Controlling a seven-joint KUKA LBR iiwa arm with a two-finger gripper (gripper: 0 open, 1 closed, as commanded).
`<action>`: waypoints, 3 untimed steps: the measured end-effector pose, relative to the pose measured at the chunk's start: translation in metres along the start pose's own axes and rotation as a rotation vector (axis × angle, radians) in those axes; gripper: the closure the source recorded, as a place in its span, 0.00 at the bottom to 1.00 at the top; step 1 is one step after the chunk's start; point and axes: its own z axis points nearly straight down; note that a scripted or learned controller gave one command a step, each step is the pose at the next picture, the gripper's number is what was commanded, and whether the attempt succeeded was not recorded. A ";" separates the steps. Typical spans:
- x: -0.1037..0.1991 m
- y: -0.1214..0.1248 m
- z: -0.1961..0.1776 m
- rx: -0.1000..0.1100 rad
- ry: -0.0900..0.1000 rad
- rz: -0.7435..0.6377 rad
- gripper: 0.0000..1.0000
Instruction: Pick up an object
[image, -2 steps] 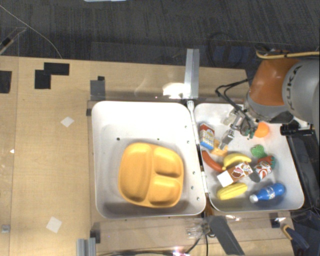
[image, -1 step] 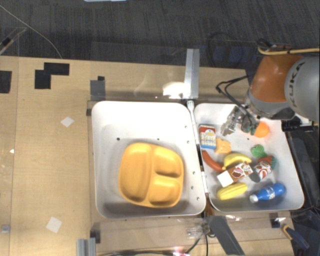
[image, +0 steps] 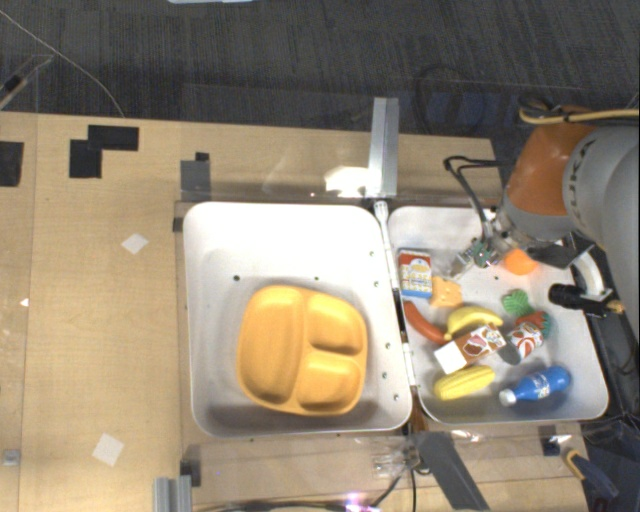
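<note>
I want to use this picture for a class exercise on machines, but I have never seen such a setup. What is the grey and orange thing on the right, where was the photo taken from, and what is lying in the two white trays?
The photo comes from one camera fixed above a wooden bench, looking down at a slant. The grey shape with the orange band is a robot arm reaching in from the right. Its claw hangs over the far part of the right bin; I cannot tell whether it is open or holding anything.

The left bin holds a yellow divided plate. The right bin holds a heap of small toy groceries: a red sausage, two bananas, a blue bottle, a small carton, an orange piece and a green one.
</note>
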 end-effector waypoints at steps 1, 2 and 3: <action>-0.010 -0.017 0.000 0.000 0.000 0.104 1.00; -0.010 -0.017 0.001 0.001 0.001 0.103 0.00; -0.014 0.019 0.001 0.003 0.002 0.467 0.00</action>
